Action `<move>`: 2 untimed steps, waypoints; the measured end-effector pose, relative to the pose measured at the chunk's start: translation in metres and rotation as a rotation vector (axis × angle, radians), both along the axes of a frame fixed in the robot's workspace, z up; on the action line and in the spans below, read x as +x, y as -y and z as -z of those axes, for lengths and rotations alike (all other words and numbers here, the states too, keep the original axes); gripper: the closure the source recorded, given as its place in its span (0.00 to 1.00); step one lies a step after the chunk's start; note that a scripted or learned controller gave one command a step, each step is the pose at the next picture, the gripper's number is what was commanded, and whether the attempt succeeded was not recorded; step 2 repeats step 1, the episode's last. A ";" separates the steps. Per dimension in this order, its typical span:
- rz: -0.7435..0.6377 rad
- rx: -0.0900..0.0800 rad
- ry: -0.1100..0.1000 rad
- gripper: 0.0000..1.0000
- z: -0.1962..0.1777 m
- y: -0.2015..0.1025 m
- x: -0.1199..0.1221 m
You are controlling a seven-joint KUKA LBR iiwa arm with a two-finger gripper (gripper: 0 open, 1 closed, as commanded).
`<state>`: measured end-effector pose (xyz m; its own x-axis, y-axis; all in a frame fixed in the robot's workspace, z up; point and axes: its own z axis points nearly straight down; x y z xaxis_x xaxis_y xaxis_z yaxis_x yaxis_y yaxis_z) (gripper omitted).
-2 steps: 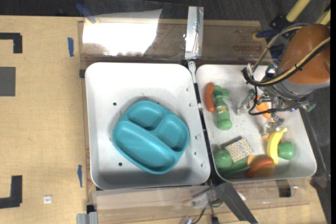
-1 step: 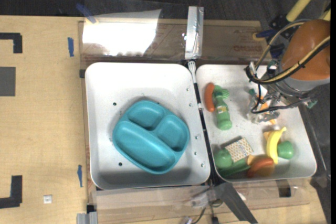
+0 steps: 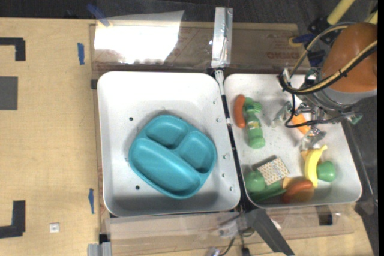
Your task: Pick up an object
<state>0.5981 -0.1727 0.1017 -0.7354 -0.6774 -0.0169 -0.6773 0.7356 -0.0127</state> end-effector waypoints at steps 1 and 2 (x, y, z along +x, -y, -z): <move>0.002 0.000 0.009 1.00 -0.012 -0.001 0.003; 0.002 0.000 0.009 1.00 -0.012 -0.001 0.003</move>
